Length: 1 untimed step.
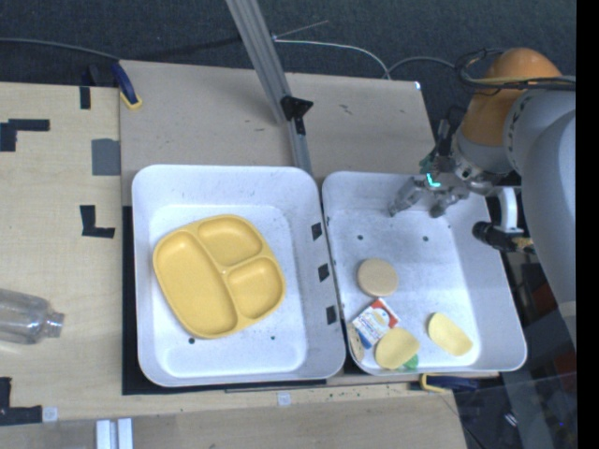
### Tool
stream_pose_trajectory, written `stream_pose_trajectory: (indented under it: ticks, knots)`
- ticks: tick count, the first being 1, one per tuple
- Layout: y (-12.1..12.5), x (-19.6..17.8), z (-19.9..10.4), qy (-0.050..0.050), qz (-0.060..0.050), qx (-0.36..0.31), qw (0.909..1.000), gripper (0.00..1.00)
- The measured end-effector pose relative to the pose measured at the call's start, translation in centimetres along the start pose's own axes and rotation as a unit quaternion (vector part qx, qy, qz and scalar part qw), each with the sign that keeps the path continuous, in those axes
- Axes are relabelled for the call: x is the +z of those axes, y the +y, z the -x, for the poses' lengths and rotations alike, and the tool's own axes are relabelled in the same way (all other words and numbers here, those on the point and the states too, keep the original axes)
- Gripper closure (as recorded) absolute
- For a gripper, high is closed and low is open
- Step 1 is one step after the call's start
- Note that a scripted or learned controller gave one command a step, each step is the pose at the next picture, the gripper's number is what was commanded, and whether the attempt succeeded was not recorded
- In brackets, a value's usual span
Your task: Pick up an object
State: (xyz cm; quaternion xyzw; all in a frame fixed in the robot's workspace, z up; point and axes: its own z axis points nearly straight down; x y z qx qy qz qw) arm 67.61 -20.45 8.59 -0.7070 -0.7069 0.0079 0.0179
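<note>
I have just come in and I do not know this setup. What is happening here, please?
A grey robot arm reaches in from the right, and its tool is over the far end of the right bin, with nothing between its fingers. The round tan disc, the small packet and two yellow pieces lie nearer the front. The left bin holds a yellow divided tray.

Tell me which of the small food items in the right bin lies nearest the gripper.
The round tan cookie, alone mid-bin, lies nearest the gripper; the two yellow pieces and packet sit along the front edge.
</note>
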Motion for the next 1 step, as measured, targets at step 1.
stream_pose_trajectory:
  ticks: [1]
  knots:
    - [0.00, 0.01, 0.00, 0.000, 0.000, 0.000, 1.0000, 0.00]
